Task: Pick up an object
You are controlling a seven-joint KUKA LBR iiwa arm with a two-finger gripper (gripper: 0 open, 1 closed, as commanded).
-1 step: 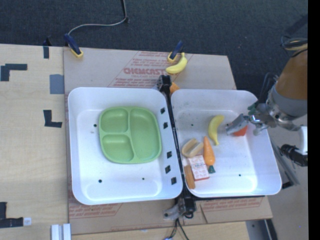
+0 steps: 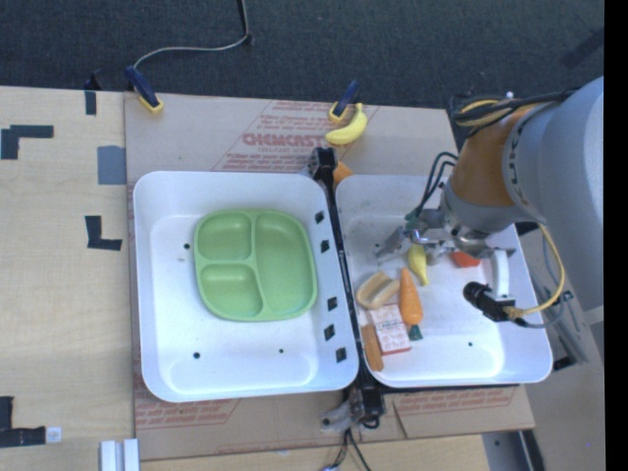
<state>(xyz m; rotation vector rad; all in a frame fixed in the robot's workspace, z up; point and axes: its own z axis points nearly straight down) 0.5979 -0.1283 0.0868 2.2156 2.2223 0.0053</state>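
My gripper [image 2: 413, 240] is low in the right bin [image 2: 510, 361], near its back middle, below the grey arm with its orange band. A small yellow banana [image 2: 419, 265] lies right under the gripper's tip, touching or nearly touching it. An orange carrot [image 2: 409, 300] lies just in front of the banana. A tan bread piece [image 2: 375, 288] is to the carrot's left. A small red-and-white box [image 2: 391, 331] sits in front of both. A red object [image 2: 466, 258] is partly hidden under the wrist.
The left bin [image 2: 167, 361] holds a green divided plate [image 2: 255, 265]. A black divider [image 2: 334, 263] runs between the bins. A yellow clamp [image 2: 345, 126] and a blue clamp [image 2: 144, 87] grip the cardboard's back edge. A black cable end [image 2: 488, 299] hangs by the right bin's right side.
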